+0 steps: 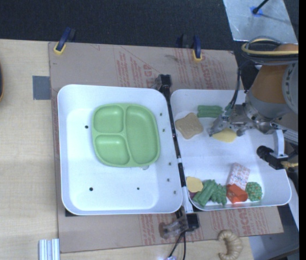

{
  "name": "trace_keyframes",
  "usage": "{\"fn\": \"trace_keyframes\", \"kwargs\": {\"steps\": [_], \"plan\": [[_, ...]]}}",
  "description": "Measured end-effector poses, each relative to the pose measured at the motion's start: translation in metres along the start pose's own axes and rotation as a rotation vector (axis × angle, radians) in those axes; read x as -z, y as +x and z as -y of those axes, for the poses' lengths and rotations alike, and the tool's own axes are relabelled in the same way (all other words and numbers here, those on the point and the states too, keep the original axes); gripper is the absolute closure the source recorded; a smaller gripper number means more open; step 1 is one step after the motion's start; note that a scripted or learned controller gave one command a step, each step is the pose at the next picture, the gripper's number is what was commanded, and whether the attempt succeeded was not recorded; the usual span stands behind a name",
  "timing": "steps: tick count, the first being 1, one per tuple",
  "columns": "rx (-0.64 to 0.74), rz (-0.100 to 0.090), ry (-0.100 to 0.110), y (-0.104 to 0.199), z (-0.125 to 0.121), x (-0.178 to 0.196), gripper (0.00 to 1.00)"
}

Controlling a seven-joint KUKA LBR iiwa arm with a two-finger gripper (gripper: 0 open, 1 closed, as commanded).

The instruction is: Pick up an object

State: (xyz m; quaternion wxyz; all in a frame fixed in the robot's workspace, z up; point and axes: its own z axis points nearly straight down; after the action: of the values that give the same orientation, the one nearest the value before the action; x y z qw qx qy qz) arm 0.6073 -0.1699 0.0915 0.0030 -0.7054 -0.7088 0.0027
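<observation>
My gripper (pixel 223 128) is low in the upper part of the right bin (pixel 276 202), on the grey arm with the orange band that reaches in from the right. A pale yellow piece (pixel 225 137) lies right under and against the gripper, partly covered by it. A tan bread-shaped piece (pixel 189 125) lies just to its left, and a green piece (pixel 209 111) sits just above it near the bin's back wall.
Along the right bin's front lie a yellow piece (pixel 194 184), green beans (pixel 210 193), a red piece (pixel 236 194), a pink-and-white packet (pixel 238 174) and a broccoli (pixel 254 190). The left bin (pixel 74 199) holds a green divided plate (pixel 126 134).
</observation>
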Motion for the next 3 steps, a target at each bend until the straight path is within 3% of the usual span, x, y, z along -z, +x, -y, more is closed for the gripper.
{"fn": "trace_keyframes", "kwargs": {"steps": [1, 2, 3], "plan": [[0.001, 0.001, -0.003, -0.002, -0.002, 0.011, 1.00], [-0.003, 0.001, -0.006, -0.034, 0.039, 0.101, 1.00], [0.001, 0.000, -0.003, -0.029, 0.053, 0.044, 1.00]]}}
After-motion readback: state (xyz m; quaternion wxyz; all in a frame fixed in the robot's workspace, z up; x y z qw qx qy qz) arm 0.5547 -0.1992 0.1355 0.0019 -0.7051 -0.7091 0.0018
